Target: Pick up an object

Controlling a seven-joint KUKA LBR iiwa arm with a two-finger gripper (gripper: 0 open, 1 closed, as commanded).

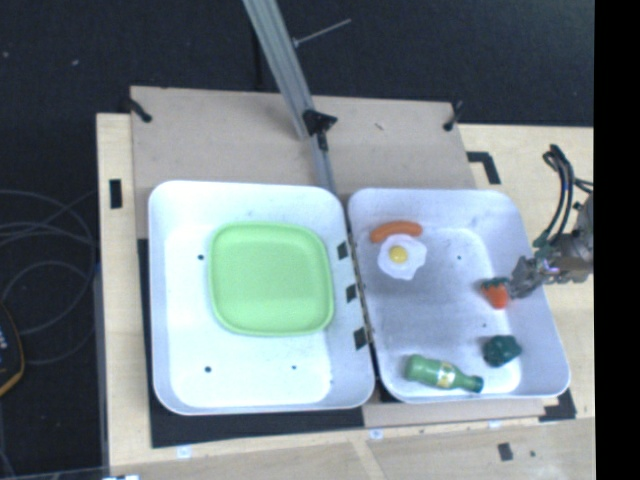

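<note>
My gripper (pixel 520 280) at right bin's (pixel 455 213) right edge, touching small orange object (pixel 495 293); finger state and object's axis unclear. Same bin: sausage (pixel 396 231), fried egg (pixel 401 257), green bottle (pixel 441 373) lying left-right, dark green piece (pixel 501 349). Left bin (pixel 180 268): green plate (pixel 270 278).

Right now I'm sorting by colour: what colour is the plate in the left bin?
Light green plate, clearest in the camera view.

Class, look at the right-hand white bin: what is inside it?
Inside the right bin lie an orange sausage, a fried egg, a green bottle, a dark green piece and a small orange item at the gripper, partly covered.
</note>
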